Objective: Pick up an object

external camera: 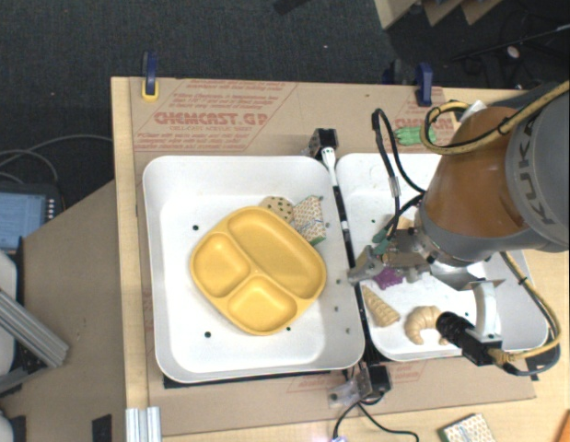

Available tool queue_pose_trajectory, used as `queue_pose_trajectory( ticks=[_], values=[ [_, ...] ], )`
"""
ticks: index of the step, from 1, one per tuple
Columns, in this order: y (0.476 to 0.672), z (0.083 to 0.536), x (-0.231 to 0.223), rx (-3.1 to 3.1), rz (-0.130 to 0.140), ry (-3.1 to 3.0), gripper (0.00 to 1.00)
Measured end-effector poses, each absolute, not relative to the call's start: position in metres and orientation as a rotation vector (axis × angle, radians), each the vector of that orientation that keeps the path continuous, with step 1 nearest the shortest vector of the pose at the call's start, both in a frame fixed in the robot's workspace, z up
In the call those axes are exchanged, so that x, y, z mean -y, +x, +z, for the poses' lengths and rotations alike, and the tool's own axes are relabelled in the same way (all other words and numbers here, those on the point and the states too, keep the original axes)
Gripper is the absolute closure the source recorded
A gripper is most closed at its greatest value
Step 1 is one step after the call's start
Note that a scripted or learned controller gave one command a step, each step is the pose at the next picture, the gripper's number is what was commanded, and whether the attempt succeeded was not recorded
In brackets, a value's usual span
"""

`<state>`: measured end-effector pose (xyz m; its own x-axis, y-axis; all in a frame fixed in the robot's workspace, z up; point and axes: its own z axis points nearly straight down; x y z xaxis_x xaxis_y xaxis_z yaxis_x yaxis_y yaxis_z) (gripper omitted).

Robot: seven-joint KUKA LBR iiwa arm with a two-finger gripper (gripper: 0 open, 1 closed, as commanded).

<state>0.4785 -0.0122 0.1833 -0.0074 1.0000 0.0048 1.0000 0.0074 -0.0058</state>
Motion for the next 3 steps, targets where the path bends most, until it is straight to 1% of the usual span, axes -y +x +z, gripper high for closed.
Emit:
queue_pose_trajectory(
  ticks=[1,2,3],
  values=[
    [0.479,0.194,0.116,2.215,0.003,-2.237,0.0],
    [0.479,0.184,0.021,2.227,-0.001,-2.207,0.0],
    [0.491,0.185,0.095,2.218,0.002,-2.232,0.0]
  ],
)
